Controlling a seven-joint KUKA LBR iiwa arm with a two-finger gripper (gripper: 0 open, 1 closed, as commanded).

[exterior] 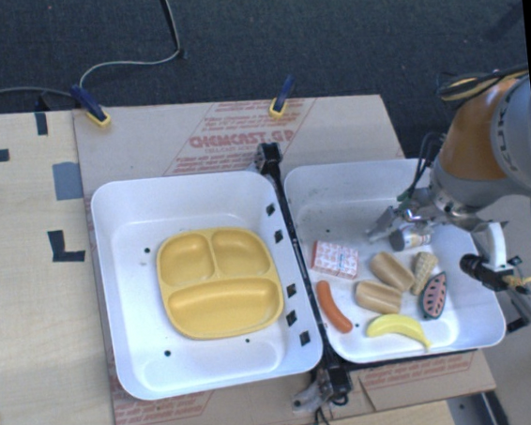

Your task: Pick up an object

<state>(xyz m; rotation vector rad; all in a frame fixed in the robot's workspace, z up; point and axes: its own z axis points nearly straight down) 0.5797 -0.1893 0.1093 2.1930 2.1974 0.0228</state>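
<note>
Left bin: yellow divided plate centred, bare floor around it.
Right bin: toys crowd the near half.
Arm: over the right rim.
Gripper: above bare floor near the bread rolls; grip unclear.
Banana: at the near wall.

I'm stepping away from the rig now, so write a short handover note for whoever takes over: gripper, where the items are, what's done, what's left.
Gripper: low over the right bin, in its upper right part; nothing seen between its fingers, and their state is unclear.
Right bin items: patterned packet, orange sausage, two bread rolls, corn cob, watermelon slice, banana.
Left bin: yellow divided plate.
Done: arm is in over the items.
Left: grasp one object and lift it.
</note>
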